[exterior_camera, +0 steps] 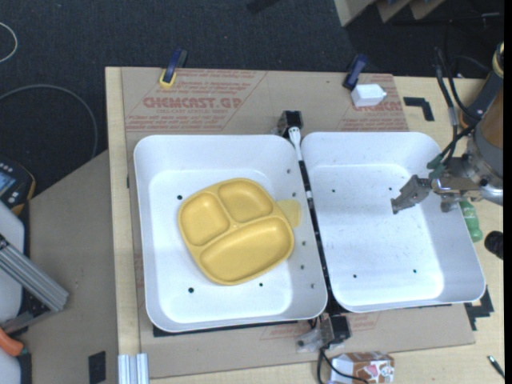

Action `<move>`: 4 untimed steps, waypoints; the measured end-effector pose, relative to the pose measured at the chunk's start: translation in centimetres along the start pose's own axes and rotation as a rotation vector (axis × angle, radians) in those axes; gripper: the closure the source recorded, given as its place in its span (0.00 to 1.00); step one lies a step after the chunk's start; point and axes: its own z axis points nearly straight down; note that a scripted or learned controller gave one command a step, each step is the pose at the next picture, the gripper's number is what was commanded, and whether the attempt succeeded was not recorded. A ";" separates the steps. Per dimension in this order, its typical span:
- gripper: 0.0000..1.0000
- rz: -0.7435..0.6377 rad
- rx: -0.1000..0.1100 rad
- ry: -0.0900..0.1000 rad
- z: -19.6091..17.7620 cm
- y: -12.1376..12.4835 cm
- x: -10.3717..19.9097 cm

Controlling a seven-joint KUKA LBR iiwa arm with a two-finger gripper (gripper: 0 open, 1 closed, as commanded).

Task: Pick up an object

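A yellow divided plate (pixel 234 230) with three compartments lies flat in the left bin (pixel 152 182), slightly right of its middle. My gripper (pixel 428 194) hangs over the right side of the right bin (pixel 360 270), far from the plate. A small green object (pixel 473 221) shows just right of the gripper, near the bin's right rim; whether the gripper touches it is unclear.
A black clamp (pixel 291 123) sits at the top of the seam between the bins. A white block (pixel 368 95) and clips lie on the cardboard behind the bins. Cables hang at the right by the arm (pixel 488 126).
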 end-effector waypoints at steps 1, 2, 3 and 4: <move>0.00 -0.009 -0.005 0.001 -4.0 -1.0 9.5; 0.00 -0.010 -0.022 0.005 -25.8 -1.5 19.3; 1.00 -0.002 -0.005 0.000 -25.9 -1.5 18.9; 1.00 0.002 0.012 -0.002 -13.8 -2.0 19.7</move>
